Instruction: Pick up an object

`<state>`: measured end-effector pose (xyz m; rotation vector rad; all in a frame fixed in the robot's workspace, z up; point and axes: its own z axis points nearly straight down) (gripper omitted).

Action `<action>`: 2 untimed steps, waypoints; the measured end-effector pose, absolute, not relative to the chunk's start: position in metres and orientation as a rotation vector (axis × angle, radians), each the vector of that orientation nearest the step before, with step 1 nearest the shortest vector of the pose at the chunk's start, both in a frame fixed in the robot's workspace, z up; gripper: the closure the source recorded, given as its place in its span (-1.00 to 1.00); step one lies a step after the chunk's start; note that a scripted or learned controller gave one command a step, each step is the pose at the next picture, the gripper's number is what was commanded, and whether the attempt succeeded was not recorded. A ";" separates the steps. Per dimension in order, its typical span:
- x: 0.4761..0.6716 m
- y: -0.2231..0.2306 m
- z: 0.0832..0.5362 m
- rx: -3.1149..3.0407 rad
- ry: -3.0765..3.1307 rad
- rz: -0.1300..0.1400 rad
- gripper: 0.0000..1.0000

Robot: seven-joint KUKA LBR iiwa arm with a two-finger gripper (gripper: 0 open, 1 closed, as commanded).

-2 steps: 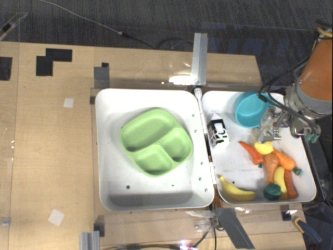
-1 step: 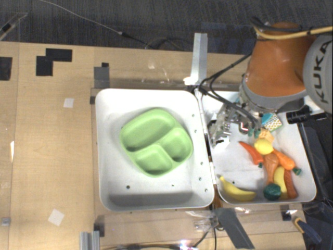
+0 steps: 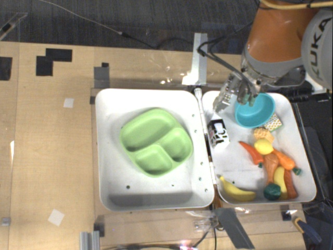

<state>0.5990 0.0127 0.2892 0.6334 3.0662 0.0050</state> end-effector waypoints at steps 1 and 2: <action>0.515 0.000 0.304 1.113 2.930 0.005 1.00; 0.634 0.007 0.291 1.197 2.898 0.004 1.00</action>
